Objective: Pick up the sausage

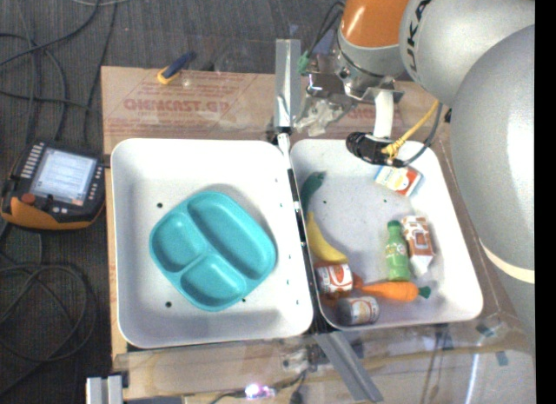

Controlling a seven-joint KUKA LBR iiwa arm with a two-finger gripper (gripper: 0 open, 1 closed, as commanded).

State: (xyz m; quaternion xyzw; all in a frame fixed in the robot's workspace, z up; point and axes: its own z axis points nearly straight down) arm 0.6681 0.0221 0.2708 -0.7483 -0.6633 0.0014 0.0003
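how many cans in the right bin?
2: red-and-white can beside the banana; grey can just in front of it, below the carrot. More may hide under the arm.

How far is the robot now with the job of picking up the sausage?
Done: nothing yet. In hand: the hand hangs at the far rim, between the two bins, apart from the items. The banana, carrot and green bottle lie on the floor of the right bin. I cannot tell which item there is the sausage. Left: reach in, grasp it, lift it.
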